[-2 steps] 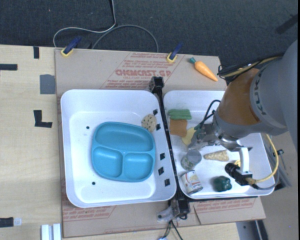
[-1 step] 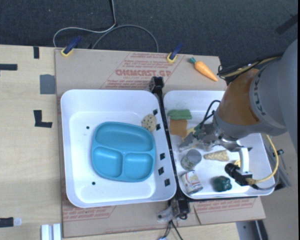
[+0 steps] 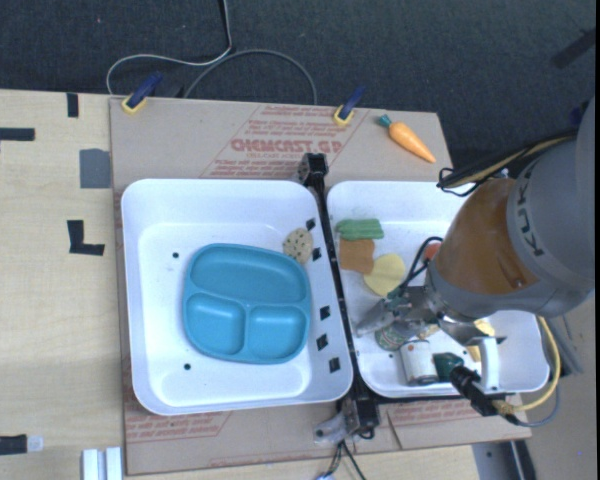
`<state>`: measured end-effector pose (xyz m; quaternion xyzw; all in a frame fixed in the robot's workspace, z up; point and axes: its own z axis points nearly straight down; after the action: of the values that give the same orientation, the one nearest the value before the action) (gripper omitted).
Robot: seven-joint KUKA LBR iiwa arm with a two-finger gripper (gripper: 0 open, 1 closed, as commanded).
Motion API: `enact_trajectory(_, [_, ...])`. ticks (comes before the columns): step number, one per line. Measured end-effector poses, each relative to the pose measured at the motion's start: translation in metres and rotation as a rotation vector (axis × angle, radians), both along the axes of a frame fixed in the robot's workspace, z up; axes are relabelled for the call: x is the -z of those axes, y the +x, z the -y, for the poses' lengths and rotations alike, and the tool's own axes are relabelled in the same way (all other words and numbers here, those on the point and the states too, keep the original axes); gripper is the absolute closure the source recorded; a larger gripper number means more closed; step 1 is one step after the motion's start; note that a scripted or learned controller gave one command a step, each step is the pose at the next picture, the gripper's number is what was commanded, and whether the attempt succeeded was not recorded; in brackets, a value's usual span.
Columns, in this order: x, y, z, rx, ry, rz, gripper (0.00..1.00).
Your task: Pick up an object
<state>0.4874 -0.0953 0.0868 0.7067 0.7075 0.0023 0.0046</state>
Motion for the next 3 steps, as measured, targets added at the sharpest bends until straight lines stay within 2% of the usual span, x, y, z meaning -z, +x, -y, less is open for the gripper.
enact_trajectory(1, [0.000,0.079,0.001,-0.002,0.001,-0.004,0.00])
enact_trajectory(2, [-0.001,0.016,0.024,0.003,0.001,-0.001,0.00])
enact_trajectory(3, [0.000,0.076,0.010,-0.001,0.001,-0.005,0.00])
